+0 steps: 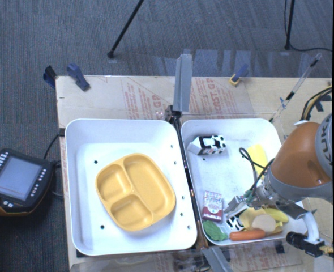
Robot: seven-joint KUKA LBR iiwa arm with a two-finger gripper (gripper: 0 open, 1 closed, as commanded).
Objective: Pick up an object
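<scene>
Low in the right bin [269,130], the gripper [247,202] sits among toy food; jaw opening cannot be determined, nor any contact. Just below lie a pale slice [261,222] and carrot [247,235]; to the left, a red carton [212,205].

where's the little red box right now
The red box lies in the right bin, near its left wall, just above the green piece.
</scene>
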